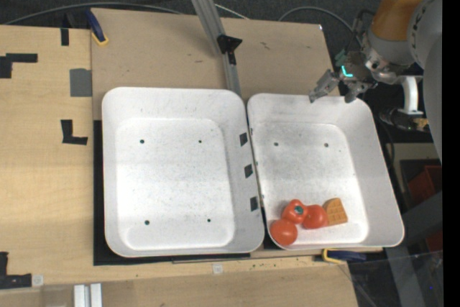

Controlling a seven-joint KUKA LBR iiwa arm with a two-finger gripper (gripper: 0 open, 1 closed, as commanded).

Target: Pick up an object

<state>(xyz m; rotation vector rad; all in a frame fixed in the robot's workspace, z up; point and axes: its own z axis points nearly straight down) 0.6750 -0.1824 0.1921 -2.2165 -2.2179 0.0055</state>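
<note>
Jaws spread apart, holding nothing, two-finger grey gripper [333, 91] up at one o'clock over the right white bin [357, 133]; small red round toys [296, 219] waiting at six o'clock, needing a reach down.

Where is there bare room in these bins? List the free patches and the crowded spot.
Left bin: bare floor wall to wall. Right bin: bare from its far rim, where the gripper hovers, to mid-floor. Crowded: its near edge, with the red toys and the waffle-like orange block.
</note>
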